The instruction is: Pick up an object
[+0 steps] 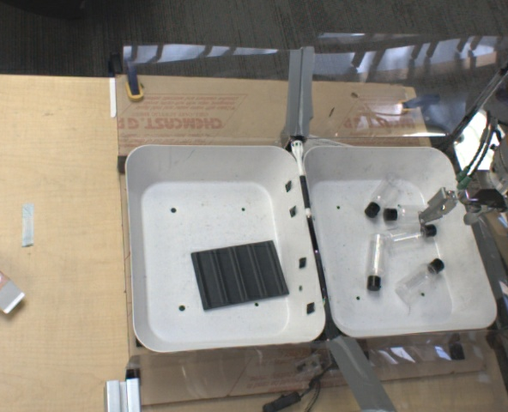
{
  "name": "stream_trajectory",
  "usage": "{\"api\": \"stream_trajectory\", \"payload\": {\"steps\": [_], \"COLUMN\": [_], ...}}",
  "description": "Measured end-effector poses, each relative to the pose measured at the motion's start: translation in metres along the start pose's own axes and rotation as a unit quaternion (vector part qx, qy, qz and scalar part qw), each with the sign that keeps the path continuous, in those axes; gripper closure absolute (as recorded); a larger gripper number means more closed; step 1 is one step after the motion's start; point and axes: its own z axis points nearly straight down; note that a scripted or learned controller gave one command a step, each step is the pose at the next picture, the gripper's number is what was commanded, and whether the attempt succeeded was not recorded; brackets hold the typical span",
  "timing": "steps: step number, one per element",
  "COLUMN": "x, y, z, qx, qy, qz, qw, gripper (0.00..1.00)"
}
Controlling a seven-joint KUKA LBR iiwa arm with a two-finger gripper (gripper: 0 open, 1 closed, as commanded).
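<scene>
Just beside the gripper, on its bin-centre side, lie several small clear vials with black caps, scattered over the floor of the right bin. The closest one lies almost under the tip, its black cap touching or nearly touching the metal. Another vial lies lengthwise a little further off, and a third lies near the bin's front slope. Two more caps sit close together further toward the bin's middle.

Whether the fingers stand apart or together I cannot tell; they are small and seen edge-on, and nothing is clearly held between them.

These vials look smooth, round and see-through, so I judge they could roll or squirt sideways if the tip lands off-centre. The bin's wall curves up close behind the gripper, which could foul its approach. Neighbouring vials lie close enough to be knocked.

Well apart from the gripper, the left bin holds a flat, dark ribbed mat. Both bins are matte white plastic with rounded corners, resting on brown cardboard.
</scene>
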Motion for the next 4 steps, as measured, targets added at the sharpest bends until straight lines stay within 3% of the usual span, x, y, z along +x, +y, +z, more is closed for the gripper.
{"api": "stream_trajectory", "payload": {"steps": [1, 2, 3, 4], "x": [-0.017, -0.018, -0.020, -0.023], "y": [0.022, -0.052, -0.051, -0.042], "z": [0.101, 0.114, 0.105, -0.059], "qx": [-0.004, 0.000, -0.001, -0.002], "qy": [0.001, 0.005, 0.002, -0.001], "qz": [-0.033, -0.081, -0.080, -0.164], "qw": [0.9994, 0.9967, 0.9968, 0.9864], "gripper": [0.00, 0.00, 1.00, 1.00]}}
